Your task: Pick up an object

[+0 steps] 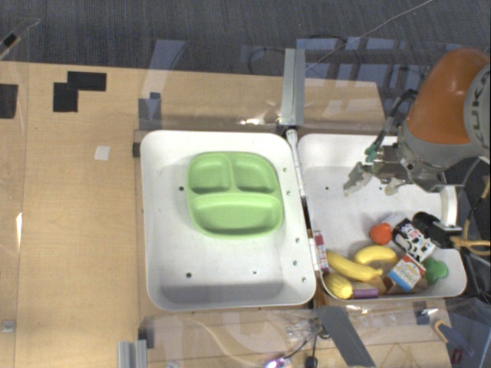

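The gripper (374, 176) is seen above bare floor of the right bin (337, 156), fingers spread, nothing held between them. Bananas (354, 267) and small toys (410, 244) are heaped in its near corner. A green divided plate (232, 192) is set in the left bin (165, 228), on a pale wooden bench (69, 228) before grey carpet (192, 10).

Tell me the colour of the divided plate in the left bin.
Light green plate, clearest in the camera view.

I see the divided plate (232, 192) in the left bin (165, 282), right bin (330, 167) beside that plate, bananas (354, 267) and small items heaped at its near right corner, my hand (374, 176) above its far part
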Controlling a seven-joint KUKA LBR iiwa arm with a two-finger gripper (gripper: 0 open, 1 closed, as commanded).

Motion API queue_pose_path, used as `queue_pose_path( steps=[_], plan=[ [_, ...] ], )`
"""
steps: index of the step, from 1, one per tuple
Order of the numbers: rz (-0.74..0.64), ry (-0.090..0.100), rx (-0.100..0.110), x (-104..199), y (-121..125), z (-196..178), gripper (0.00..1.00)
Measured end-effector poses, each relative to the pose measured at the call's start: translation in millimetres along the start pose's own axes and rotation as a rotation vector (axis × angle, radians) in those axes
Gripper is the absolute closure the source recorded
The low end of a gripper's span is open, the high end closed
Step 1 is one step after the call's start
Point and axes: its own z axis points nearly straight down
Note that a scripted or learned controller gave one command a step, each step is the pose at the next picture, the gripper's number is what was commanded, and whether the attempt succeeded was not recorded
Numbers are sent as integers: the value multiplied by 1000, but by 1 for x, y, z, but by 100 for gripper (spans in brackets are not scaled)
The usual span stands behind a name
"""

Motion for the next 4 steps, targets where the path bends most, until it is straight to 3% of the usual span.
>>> queue_pose_path(
  steps=[1, 2, 3, 4],
  plan=[
    [55, -1, 0, -47, -17, 79, 0],
    [-33, -3, -16, -49, -76, 103, 0],
    [-100, -4, -15, -50, -3, 104, 0],
    [-85, -3, -16, -28, -76, 103, 0]
  ],
)
